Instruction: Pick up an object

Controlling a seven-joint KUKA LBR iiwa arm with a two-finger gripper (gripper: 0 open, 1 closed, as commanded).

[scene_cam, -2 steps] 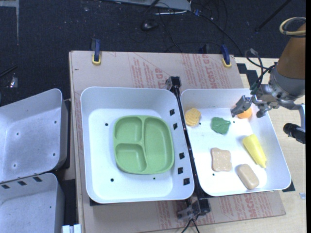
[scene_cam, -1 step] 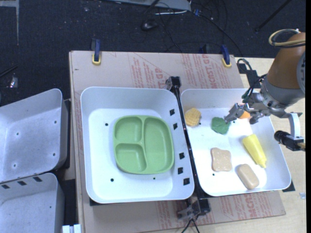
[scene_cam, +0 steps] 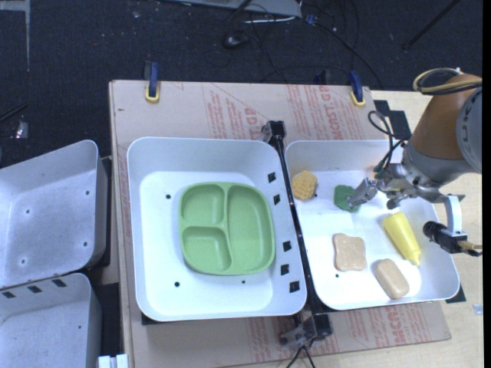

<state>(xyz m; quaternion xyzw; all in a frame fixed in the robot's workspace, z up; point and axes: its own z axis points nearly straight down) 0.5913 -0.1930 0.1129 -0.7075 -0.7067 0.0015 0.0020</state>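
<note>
- Camera view, general layout: two shallow white bins side by side on a bench; left bin [scene_cam: 146, 205] bearing a green divided plate [scene_cam: 228, 228]; right bin [scene_cam: 445, 282] bearing five small things, with the arm [scene_cam: 445, 129] reaching in from the right.
- Camera view, pincer: gripper [scene_cam: 374, 192] low over the upper middle of the right bin, one grey finger [scene_cam: 360, 195] reaching leftward; jaw spread not resolved from this angle (cannot tell whether wide, narrow, or closed on anything).
- Camera view, likely target: dark green object [scene_cam: 343, 197] lying just left of the fingertip, apparently touching or all but touching; not seen between two fingers, so not counted as held.
- Camera view, deciding relation: green object offset to the left of the gripper along the finger's own line; judged to call for a short shift leftward before closing (a descent in place would risk nudging it aside).
- Camera view, other candidates: yellow round sponge-like piece [scene_cam: 304, 184] farther left near the bin's divider wall; yellow banana-like piece [scene_cam: 402, 235] below and right of the gripper, long axis slanting from upper left to lower right; toast-shaped piece [scene_cam: 350, 252] and tan oval piece [scene_cam: 391, 278] nearer the front edge, well apart from the gripper.
</note>
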